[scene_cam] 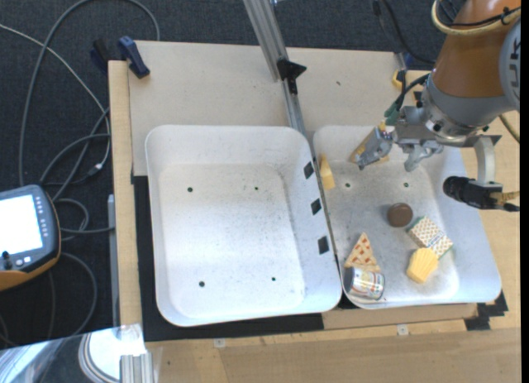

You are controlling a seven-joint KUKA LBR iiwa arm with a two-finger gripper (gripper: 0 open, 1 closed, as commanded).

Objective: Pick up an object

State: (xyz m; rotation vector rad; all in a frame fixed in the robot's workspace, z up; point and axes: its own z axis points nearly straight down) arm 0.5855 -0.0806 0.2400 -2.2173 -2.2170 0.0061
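Note:
The right bin (364,199) holds several small objects. A brown round piece (400,214) lies near the middle. A checkered block (431,234) and a yellow block (422,266) sit toward the front right. An orange patterned triangle (361,251) lies just behind a silver can (364,284) at the front left corner. A small yellow piece (327,173) rests against the bin's left wall. My gripper (397,152) hangs over the back of this bin, behind the brown piece. It is open, with nothing between its fingers.
The left bin (223,224) stands beside the right one, with black clips (315,206) along the shared edge. A metal pole (269,26) slants up from the back of the bench. A handheld pendant (25,228) and cables lie on the floor at left.

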